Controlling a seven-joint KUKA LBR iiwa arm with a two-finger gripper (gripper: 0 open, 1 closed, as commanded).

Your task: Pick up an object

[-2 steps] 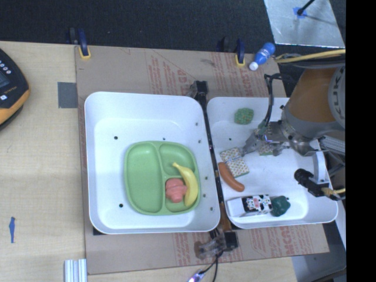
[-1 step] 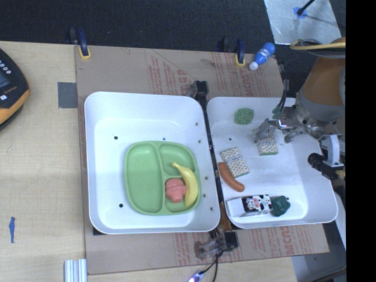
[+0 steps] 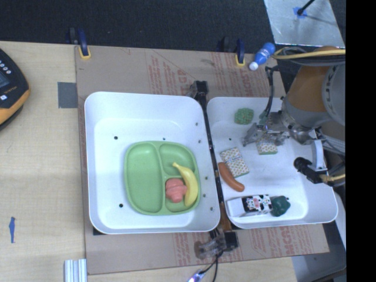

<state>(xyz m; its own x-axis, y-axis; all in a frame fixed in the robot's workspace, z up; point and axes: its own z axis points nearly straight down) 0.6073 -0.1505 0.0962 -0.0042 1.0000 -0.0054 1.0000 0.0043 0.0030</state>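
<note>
Camera view: gripper (image 3: 267,135) low in right bin (image 3: 294,213), fingers spread wide, straddling small patterned packet (image 3: 268,148), nothing clamped. Nearby, checkered packet (image 3: 235,161) and sausage (image 3: 230,177). Banana (image 3: 187,183) on green plate (image 3: 141,181), left bin (image 3: 106,157).

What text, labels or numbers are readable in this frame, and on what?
None can be read for certain.
Red printed lettering on the cardboard sheet under the bins: repeated rows, too blurred to read.
Keys on the yellow and black device at the left edge: marks too small to read.
Black and white carton in the right bin: pattern, no legible words.
</note>
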